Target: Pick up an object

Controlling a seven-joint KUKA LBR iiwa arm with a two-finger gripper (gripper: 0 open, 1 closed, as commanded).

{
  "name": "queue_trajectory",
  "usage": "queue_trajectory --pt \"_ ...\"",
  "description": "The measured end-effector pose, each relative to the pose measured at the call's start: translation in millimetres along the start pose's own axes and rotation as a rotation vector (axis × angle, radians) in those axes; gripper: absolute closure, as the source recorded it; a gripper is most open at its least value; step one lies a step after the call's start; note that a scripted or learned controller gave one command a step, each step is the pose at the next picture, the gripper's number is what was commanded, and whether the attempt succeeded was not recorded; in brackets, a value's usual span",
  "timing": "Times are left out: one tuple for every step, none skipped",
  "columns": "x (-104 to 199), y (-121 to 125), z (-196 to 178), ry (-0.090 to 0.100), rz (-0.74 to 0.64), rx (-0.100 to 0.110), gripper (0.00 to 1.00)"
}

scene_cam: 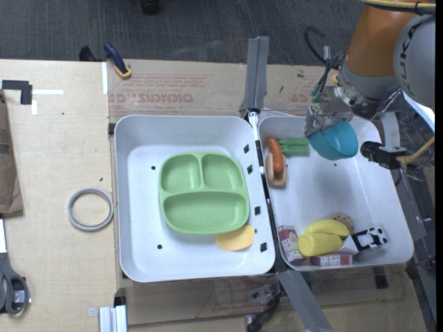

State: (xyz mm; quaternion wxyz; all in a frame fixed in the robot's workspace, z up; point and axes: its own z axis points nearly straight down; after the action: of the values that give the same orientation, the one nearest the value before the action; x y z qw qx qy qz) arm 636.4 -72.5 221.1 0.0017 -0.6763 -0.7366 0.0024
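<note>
Far left of the worktop (62, 158): edge of a brown paper bag (8, 164), a small black block (19, 88) with white tape beside it, and scissor handles (12, 292) at the bottom corner. A grey tape ring (91, 208) lies flat just left of the bins. A blue-and-yellow clamp (118, 61) sits on the cardboard behind them.

Left bin (131, 185): a green divided plate (205, 192) lies flat near the centre, three compartments facing up. A yellow chip-shaped piece (235, 239) touches the plate's front-right edge.

Right bin (381, 213): against the left wall, a toy hot dog (276, 161) lies lengthwise, with a green flat piece (295, 146) just beside its far end. Front edge holds a cluster: a pink-wrapped packet (325, 258), a yellow cup on its side (322, 243), a yellow banana-like shape (329, 227) above it, and a black-and-white toy (368, 238) to the right.

Far end of the right bin: the pincer (324, 122) is at the rim of a teal bowl (335, 141), which is tilted and appears lifted off the bin floor. Fingers seem closed on the rim, though their tips are hard to make out. The grey arm with its orange band (377, 40) rises to the upper right.
</note>
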Motion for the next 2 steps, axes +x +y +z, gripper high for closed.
queue_trajectory --pt "4.2 -11.7 -20.9 0.000 -0.007 -0.001 1.00" --pt "33.4 17.0 -14.5 -0.001 -0.047 -0.001 1.00"
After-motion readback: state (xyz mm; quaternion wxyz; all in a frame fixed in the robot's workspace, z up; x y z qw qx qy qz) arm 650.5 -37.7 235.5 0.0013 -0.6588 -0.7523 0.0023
